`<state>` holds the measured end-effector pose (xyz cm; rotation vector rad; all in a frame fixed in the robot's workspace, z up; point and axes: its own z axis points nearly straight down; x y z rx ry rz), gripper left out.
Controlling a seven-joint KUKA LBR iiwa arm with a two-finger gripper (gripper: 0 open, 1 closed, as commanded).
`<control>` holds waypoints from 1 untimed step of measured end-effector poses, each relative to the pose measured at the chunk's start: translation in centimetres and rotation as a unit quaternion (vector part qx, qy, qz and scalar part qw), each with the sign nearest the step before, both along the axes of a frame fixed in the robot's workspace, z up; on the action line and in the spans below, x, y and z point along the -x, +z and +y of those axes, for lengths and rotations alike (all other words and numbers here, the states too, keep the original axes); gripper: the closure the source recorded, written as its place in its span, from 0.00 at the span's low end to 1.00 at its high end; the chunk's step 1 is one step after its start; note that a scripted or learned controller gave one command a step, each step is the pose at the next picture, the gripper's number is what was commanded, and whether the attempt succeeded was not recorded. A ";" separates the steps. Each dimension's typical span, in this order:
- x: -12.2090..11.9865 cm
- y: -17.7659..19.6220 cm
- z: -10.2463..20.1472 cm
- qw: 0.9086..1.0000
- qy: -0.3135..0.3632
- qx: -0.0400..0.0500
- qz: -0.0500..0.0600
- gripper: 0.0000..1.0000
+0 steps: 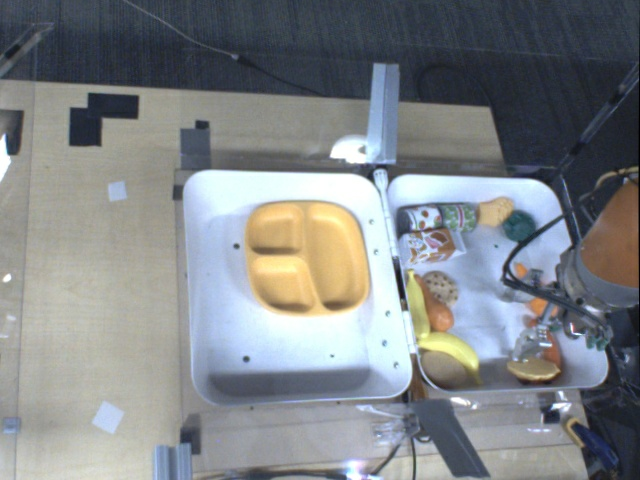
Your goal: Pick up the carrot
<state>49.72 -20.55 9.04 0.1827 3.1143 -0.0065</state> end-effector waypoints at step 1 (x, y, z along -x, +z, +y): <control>-3.8 -0.1 0.1 0.982 -0.187 -0.005 0.003 0.00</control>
